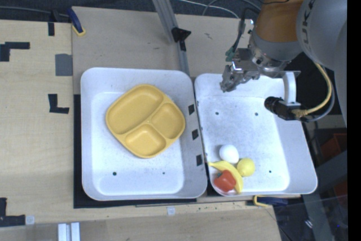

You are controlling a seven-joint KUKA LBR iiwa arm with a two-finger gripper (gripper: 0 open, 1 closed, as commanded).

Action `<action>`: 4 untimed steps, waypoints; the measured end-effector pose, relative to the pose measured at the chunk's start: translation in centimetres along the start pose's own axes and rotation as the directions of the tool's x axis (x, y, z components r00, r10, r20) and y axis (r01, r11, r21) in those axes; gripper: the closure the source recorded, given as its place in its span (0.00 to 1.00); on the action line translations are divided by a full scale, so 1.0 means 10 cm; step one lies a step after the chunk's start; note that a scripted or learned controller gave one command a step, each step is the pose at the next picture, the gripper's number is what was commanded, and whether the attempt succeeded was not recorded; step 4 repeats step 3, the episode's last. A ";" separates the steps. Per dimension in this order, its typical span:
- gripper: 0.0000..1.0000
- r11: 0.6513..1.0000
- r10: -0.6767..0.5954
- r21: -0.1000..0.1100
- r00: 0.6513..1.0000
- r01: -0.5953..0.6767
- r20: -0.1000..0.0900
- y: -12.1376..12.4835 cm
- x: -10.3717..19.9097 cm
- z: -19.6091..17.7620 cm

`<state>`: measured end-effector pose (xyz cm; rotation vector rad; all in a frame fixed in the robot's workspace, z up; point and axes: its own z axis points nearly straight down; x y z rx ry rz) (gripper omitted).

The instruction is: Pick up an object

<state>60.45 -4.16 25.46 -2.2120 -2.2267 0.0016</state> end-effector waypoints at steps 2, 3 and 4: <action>1.00 1.000 0.001 0.001 1.000 -0.001 0.001 -0.13 0.87 0.20; 1.00 1.000 0.001 0.001 1.000 -0.001 0.001 -0.20 1.35 0.34; 1.00 1.000 0.001 0.001 1.000 -0.001 0.001 -0.20 1.35 0.34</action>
